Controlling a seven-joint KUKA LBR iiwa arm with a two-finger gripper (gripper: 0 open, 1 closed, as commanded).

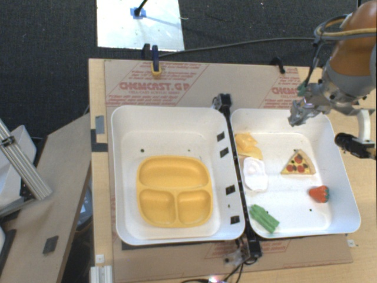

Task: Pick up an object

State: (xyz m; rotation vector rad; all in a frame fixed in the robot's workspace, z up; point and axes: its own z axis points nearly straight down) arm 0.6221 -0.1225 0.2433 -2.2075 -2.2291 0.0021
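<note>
Hanging over the far rim of the right bin [337,175], the gripper [296,116] points down at the bin's upper edge, above everything inside; I cannot tell from here how it is set, since its tip is small and blurred against the white wall. Nothing is seen in its grasp. Above it the wrist runs up into the orange band [355,46] and the arm leaves toward the right.

Nearest the gripper lies the pizza slice [298,164], a small toy wedge with a tan crust, yellow topping and red dots, flat on the bin floor, point toward the far side. Right of it and nearer the camera sits a strawberry [318,194], red with a bit of green. Toward the bin's left wall a pale yellow lump [248,145] rests just above a white piece [255,174]; the two look to be touching. At the near left corner lies a green piece [263,218], long and ridged, set at a slant. All five things lie loose and apart from the gripper.

The left bin [126,158] holds a yellow tray [174,190] with three compartments, one wide at the far side and two smaller at the near side. Both bins sit side by side on a cardboard sheet [177,84] with red print.
</note>
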